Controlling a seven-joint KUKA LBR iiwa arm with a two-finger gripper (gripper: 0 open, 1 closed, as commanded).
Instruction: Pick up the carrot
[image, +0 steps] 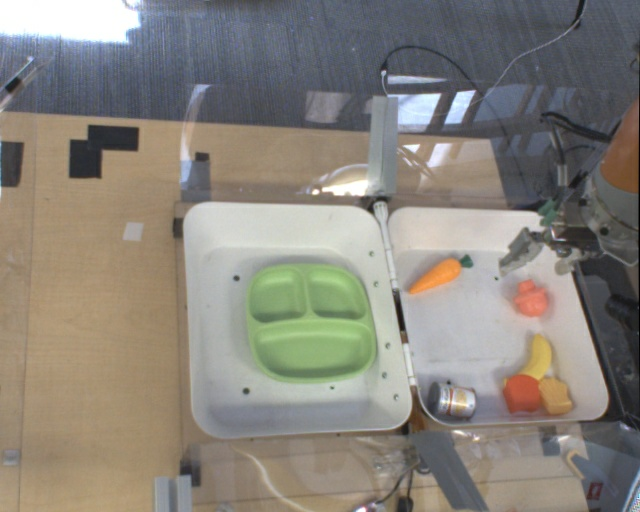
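The orange carrot (436, 277) lies on its side in the upper left part of the right bin (480, 330), its green top pointing up and right. My gripper (541, 256) hangs at the bin's upper right edge, well to the right of the carrot and just above a pink toy. Its fingers (515, 251) are spread apart with nothing between them. The carrot lies free, touching no other object.
The right bin also holds a pink toy (531, 299), a yellow banana (540, 356), a red piece (521, 393), an orange-yellow block (556, 396) and a metal can (455, 400). A green divided plate (310, 322) sits in the left bin (215, 300).
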